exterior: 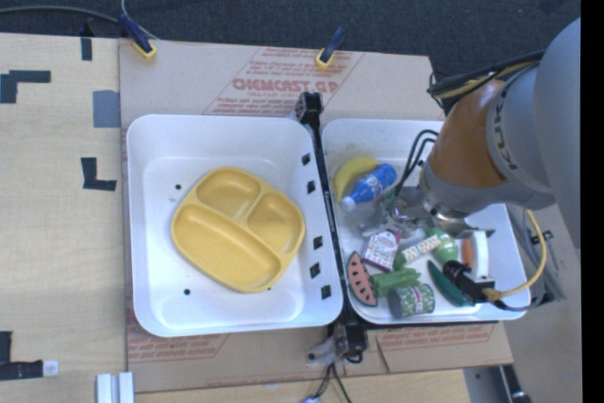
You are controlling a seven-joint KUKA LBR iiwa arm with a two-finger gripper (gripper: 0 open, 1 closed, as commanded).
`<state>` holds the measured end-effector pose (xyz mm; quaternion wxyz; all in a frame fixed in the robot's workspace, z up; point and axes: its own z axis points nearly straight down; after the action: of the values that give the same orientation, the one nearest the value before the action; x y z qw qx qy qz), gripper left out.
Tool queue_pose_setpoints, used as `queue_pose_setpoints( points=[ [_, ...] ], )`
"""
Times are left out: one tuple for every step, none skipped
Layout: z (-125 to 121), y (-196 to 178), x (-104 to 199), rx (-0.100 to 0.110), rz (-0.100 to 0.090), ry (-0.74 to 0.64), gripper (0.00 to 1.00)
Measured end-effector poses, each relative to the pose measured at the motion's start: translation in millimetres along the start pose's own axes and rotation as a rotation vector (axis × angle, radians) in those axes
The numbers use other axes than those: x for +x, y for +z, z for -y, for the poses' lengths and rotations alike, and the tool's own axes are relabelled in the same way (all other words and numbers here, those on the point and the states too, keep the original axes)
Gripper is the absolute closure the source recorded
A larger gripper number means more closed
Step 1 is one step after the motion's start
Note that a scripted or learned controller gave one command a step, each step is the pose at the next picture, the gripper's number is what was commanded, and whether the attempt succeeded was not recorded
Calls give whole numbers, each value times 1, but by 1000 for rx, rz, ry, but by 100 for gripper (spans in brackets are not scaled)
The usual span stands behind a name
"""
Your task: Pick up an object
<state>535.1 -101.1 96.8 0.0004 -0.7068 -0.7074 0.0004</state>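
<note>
- Hand point(408, 220) sits low in the right bin point(415, 129), among the small items near its middle; the arm's grey wrist and orange band point(469, 142) cover most of it, so I cannot tell how it is set or whether it has anything.
- Just left of the hand lie a curved yellow banana point(351, 173) and a small blue bottle point(372, 185) with a white cap, touching each other.
- Nearer, a flat red-and-white packet point(380, 249) lies beside a watermelon slice point(359, 278) of red with a dark rind.
- At the near edge stands a short green can point(412, 299) with a printed label, next to a long dark green vegetable shape point(447, 284).
- Left bin point(151, 231), shallow, smooth white plastic with rounded corners, holds a yellow divided plate point(238, 227), moulded into three compartments and tilted in plan.
- Both bins rest on brown cardboard point(274, 80) with red lettering, laid over the pale wooden surface point(52, 231).
</note>
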Motion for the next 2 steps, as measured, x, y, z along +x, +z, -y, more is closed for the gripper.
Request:
queue_pose_setpoints(
  points=[
    [48, -139, 15, -2, 1, 0, 100],
    [51, -159, 68, -1, 0, -2, 100]
  ],
)
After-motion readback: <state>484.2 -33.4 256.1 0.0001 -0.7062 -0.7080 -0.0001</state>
